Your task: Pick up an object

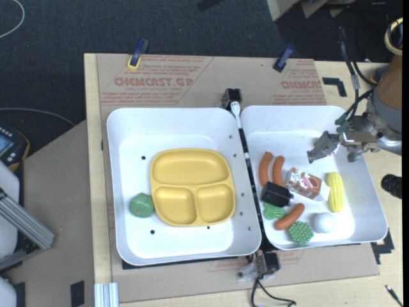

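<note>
toys crowd the right bin (364, 171) below and left of the gripper (329, 147): two sausages (271, 169), a red-and-white packet (304, 182), a corn cob (335, 191), a black block (276, 193), a third sausage (289, 215), a white ball (324, 222) and a green bumpy ball (300, 233). the gripper hangs over the bin's upper part with fingers spread apart, grasping nothing. far to its left, the other bin (121, 171) carries a yellow divided tray (192, 185) and a green ball (142, 205).

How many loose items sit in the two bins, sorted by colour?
Yellow: 2, divided plastic plate, corn cob
Green: 3, round ball, bumpy piece, leafy piece
Orange sausages: 3
White egg: 1
Black block: 1
Red-white packet: 1
Total: 11
</note>
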### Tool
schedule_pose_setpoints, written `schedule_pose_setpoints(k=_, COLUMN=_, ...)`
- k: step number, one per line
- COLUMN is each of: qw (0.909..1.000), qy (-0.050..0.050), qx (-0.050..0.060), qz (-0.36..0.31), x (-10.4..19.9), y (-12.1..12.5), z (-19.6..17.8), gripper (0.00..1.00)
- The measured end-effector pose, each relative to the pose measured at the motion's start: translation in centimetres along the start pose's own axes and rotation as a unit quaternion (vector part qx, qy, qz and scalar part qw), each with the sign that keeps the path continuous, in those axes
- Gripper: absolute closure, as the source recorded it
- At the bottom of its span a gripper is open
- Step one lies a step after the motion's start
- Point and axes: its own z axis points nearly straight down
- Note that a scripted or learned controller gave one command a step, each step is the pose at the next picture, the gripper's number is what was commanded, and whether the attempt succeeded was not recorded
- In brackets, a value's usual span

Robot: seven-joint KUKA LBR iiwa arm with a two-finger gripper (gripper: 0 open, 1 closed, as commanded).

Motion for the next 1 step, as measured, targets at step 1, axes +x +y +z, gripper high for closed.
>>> schedule_pose_setpoints(k=1, qw=1.0000, qy=-0.001, qx=-0.006, qz=-0.001, x=0.01, y=0.20, z=-0.54, gripper=0.00)
